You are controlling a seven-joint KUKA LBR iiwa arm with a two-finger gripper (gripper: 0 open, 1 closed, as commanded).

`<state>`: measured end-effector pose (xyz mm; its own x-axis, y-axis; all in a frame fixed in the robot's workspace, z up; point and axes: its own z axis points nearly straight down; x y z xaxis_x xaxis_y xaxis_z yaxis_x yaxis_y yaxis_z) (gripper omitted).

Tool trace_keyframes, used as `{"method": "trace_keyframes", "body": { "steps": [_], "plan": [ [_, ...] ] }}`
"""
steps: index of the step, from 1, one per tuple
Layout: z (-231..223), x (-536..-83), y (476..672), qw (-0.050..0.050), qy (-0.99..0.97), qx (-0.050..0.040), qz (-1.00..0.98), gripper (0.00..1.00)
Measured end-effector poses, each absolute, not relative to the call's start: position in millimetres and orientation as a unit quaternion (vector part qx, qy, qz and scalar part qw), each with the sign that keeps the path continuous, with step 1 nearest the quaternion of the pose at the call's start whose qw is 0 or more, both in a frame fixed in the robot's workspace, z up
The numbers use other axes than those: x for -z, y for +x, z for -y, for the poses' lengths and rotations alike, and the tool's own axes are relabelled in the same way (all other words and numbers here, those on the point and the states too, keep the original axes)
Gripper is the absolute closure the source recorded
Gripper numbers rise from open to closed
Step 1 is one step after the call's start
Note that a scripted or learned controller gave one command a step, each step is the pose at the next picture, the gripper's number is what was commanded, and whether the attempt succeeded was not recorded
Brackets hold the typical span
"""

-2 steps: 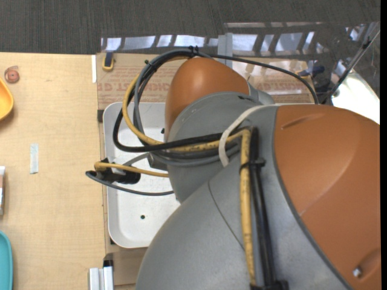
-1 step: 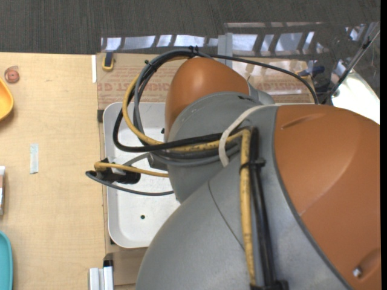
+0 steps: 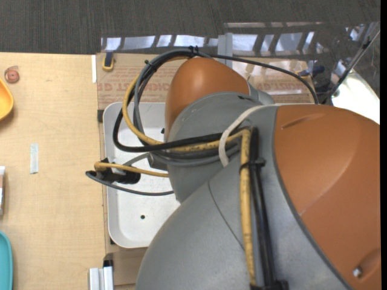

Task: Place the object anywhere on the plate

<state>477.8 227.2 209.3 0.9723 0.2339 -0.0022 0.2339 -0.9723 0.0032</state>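
- Whether the jaws are released, clenched or grasping anything cannot be told; the arm's own bulk covers the place beneath the wrist.
- The arm (image 3: 199,222) comes in from the right and spreads over the middle and right of the view, grey, with a broad orange shell (image 3: 326,174) at the right and a rounded orange cap (image 3: 202,83) higher up, near the centre.
- A yellow cable (image 3: 245,192) and a black cable (image 3: 257,210) run side by side along the arm. They are tied by a pale strap (image 3: 225,147) and then swing out in loops over the bin.
- The loops end at a black clip-like piece (image 3: 104,175) that sits over the bin's left wall.
- The white bin (image 3: 124,228) shows only its left part, beside and under the arm; a small dark speck (image 3: 143,216) lies on its floor.
- Where the object is, and which thing is the plate, cannot be told.
- Brown cardboard with red lettering (image 3: 130,80) lies just behind the bin.
- Left of the bin is the pale wooden tabletop (image 3: 60,119), carrying a small pink round thing (image 3: 11,74) and a short grey strip (image 3: 34,159).
- At the left edge an orange-yellow curved piece (image 3: 3,101) and a teal piece (image 3: 3,261) are cut off, showing too little to name.
- Dark carpet (image 3: 121,8) lies beyond the tabletop.
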Motion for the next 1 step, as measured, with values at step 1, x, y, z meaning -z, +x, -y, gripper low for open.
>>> {"method": "trace_keyframes", "body": {
  "steps": [1],
  "plan": [
    [-227.2,-209.3,477.8,0.002,0.993,0.0009,-0.118,0.0]
  ]
}}
